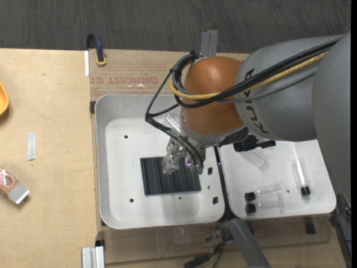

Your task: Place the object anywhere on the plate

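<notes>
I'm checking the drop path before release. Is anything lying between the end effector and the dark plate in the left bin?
Nothing visible does. The end effector hangs directly over the dark ribbed plate at its upper right part; the plate's visible surface is bare.

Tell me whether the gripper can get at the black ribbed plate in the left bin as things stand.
Probably yes. The gripper hangs right over the black ribbed plate in the left bin, at the plate's upper right edge, and nothing lies between them. Whether its fingers hold something is too blurred to tell.

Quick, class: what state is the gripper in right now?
Gripper: over the black plate in the left bin; state cannot be told.
</notes>
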{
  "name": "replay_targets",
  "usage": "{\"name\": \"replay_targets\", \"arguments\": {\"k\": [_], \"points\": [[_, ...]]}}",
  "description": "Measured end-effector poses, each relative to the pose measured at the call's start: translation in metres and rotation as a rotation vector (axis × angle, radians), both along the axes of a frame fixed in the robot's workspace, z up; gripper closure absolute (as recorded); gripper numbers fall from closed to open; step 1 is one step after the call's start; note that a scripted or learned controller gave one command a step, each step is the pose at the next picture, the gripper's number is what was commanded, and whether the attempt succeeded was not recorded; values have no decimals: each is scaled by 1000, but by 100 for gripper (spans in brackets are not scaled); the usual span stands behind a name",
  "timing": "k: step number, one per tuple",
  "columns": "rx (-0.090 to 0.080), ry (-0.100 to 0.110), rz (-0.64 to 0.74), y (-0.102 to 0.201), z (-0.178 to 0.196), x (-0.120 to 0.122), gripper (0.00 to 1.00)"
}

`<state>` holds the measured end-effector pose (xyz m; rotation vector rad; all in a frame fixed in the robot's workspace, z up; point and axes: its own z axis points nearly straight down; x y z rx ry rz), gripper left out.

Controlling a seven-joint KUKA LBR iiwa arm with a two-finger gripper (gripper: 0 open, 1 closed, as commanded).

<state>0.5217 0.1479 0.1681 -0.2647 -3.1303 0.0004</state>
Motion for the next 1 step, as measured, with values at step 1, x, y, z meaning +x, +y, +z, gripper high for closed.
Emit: {"name": "replay_targets", "arguments": {"k": [1], "points": [[0,0,0,0,0,0,0]]}}
